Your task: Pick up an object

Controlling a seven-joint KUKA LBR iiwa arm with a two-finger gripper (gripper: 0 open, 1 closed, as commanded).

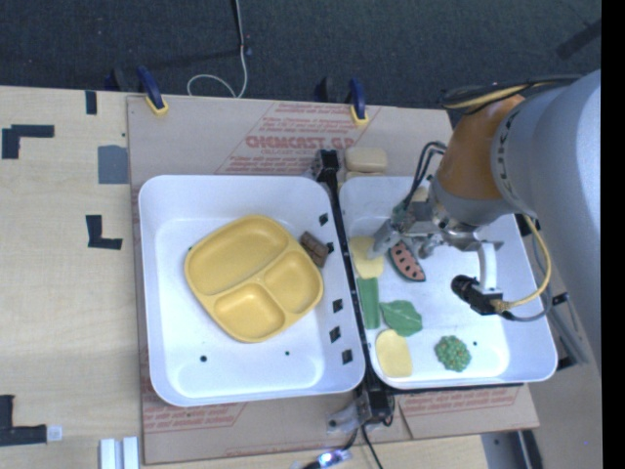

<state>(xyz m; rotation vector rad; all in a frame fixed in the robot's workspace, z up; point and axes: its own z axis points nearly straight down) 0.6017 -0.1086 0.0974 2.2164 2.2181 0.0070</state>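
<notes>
Your left white bin (156, 262) holds a yellow three-compartment plastic plate (254, 277). The right white bin (522, 345) holds a green leaf (400, 316), a broccoli floret (452, 353) near its front edge, and a red watermelon slice (406, 261) under the claw (415, 237); its grip I cannot tell.

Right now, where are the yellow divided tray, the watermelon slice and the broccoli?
yellow divided tray (256, 277), camera view, the middle where its compartments meet.
watermelon slice (407, 263), camera view, its red flesh.
broccoli (452, 353), camera view, its bumpy green top.
</notes>
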